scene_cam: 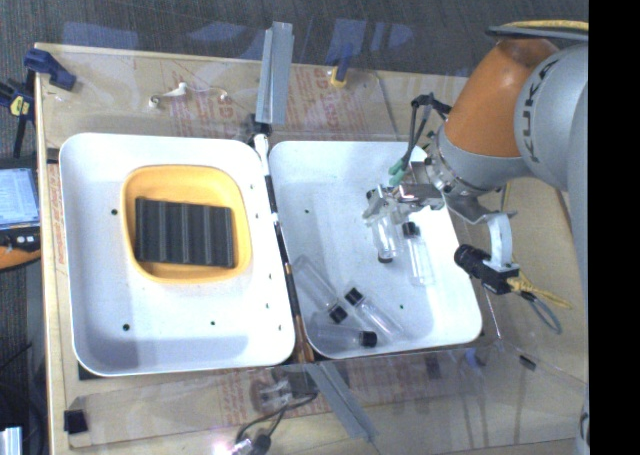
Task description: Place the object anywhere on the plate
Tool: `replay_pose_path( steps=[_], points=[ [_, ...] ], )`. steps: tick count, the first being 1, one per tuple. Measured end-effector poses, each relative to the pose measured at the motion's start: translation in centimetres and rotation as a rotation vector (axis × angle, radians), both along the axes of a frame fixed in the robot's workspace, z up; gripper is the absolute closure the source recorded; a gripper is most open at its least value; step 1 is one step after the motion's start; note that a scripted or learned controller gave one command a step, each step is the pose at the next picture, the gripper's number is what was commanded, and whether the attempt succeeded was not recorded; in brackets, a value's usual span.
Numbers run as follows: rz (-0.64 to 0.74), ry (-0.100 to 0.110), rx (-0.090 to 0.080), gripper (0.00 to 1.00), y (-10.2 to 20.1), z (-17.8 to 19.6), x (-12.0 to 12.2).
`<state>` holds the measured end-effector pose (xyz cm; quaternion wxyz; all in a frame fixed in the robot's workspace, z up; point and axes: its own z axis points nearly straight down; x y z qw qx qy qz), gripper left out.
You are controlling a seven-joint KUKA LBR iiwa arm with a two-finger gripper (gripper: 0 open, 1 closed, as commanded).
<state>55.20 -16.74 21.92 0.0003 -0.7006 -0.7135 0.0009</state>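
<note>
The bench (120,93) carries two shallow white bins side by side. The left bin (90,323) contains a yellow plate (185,186) with rounded corners; a dark ribbed insert (186,233) rests inside the plate and covers most of its floor. The right bin (320,183) contains several clear tubes with black caps. One tube (318,291) lies at a slant near the bin's lower left area, and two further tubes (365,321) lie just beside it near the lower edge, close together with their caps dark against the white floor. The arm (520,103), grey with an orange band, reaches in from the right side of the view and positions the tool (398,213) over the upper right part of the right bin. Two clear tubes show directly below the tool: one tube (384,240) stands nearly upright in the view at the tool's left finger, and a second tube (417,255) with a black cap extends down and to the right. Whether the tool's fingers are apart or clamped on either tube cannot be determined at this resolution. All tubes remain in the right bin, well apart from the plate. A blue clamp (48,66) sits at the bench's upper left corner.
</note>
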Motion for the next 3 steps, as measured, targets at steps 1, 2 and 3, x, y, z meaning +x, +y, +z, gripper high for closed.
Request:
replay_pose_path(
  steps=[1,2,3],
  points=[
    [0.194,-0.001,0.001,1.0,3.4,-0.3,3.2],
    [0.322,-0.001,0.001,1.0,11.5,1.4,6.9],
    [0.568,-0.002,0.0,1.0,16.1,0.1,9.1]
  ],
)
